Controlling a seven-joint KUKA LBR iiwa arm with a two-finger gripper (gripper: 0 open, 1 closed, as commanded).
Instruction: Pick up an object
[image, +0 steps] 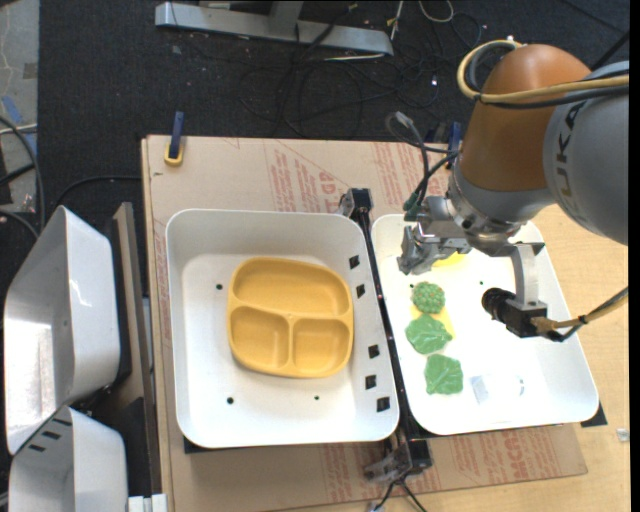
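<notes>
Three green pieces (431, 334) are lying in a loose column in the right bin (560, 400): a round knobbly one at the top, a leafy one just below it, another below that. All three are resting on the bin floor; none is lifted. A yellow patch (447, 262) is showing just above the top piece, partly covered by the arm, so you cannot tell what it is.

The hand (418, 250) is hanging low over the bin's upper left corner, just above the top green piece and beside the yellow patch. From this angle you cannot tell how far it is open, and nothing is showing between its tips.

Judgement: the pick is not yet done. You are looking at an approach or descent stage at most; grasp and lift are still outstanding.

The left bin (190, 300) is carrying a yellow divided tray (291, 317), well apart from the hand. Both bins are sitting on the cardboard-covered worktop (260, 170).
</notes>
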